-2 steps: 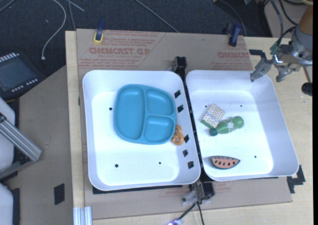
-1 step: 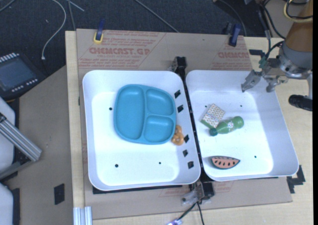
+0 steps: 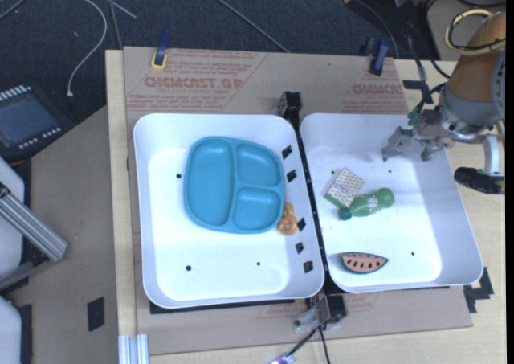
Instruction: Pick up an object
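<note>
Three small objects lie mid-right bin [image 3: 450,194]: checkered block [image 3: 345,186], green bottle [image 3: 369,202], watermelon slice [image 3: 363,262] toward its near edge. The claw [image 3: 414,144], spread and empty, hovers by the far edge, likely positioning for a pick.

The arm [image 3: 474,73] reaches in from the right, its end effector [image 3: 414,145] spread open, holding nothing

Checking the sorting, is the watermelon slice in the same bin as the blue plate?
No, the watermelon slice lies in the right bin; the blue plate sits in the left bin.
</note>
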Robot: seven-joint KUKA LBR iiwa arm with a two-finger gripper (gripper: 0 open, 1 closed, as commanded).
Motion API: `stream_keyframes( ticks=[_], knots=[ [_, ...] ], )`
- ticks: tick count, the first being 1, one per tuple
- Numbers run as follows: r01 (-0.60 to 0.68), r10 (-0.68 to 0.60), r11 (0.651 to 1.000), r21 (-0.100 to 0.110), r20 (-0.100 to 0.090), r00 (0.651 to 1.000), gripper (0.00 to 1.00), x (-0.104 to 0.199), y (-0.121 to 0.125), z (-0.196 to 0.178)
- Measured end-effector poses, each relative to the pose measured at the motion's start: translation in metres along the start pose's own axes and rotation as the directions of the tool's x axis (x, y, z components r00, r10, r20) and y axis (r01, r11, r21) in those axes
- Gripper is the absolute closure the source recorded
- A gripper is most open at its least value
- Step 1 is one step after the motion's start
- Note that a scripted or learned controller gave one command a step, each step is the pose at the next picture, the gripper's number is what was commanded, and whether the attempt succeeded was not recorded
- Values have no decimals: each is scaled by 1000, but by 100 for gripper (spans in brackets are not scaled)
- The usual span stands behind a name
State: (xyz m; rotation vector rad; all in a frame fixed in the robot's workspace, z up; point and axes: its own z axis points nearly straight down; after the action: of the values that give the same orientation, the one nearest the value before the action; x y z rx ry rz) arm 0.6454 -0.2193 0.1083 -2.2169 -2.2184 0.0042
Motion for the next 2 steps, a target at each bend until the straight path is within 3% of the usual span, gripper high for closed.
stream_keyframes(
  ticks=[1, 2],
  knots=[
    [2, -2, 1000, -8, 3, 1000, 100, 0, 2, -15],
    [1, -1, 1000, -13, 4, 1000, 100, 7, 11, -70]
  ],
)
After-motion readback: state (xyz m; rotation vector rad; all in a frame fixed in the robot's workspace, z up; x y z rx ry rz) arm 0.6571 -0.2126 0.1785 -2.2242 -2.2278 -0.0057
